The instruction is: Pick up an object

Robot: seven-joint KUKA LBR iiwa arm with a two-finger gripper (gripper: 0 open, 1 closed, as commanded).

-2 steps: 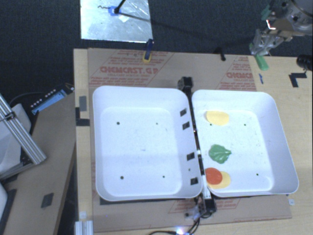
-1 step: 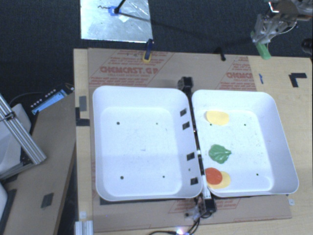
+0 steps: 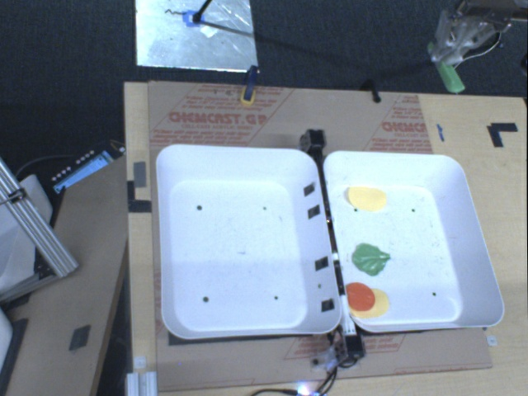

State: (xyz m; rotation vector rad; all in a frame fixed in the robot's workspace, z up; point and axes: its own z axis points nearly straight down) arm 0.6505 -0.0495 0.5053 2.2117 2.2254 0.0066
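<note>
two shallow white bins sit side by side on the tabletop (image 3: 462, 337): a left bin (image 3: 173, 221) and a right bin (image 3: 462, 221). the right bin holds four small flat things: one yellow piece (image 3: 366, 198), one green piece (image 3: 370, 258), one red piece (image 3: 358, 294), and one more yellow piece (image 3: 378, 304) partly under the red one. that makes two yellow, one green and one red.

A brown cardboard sheet with red letters (image 3: 216, 115) lies under two white plastic bins. A shiny silver metal square (image 3: 195, 21) sits on the dark blue carpet (image 3: 66, 73). A small yellow clip (image 3: 247, 95) rests on the cardboard's top edge.
</note>
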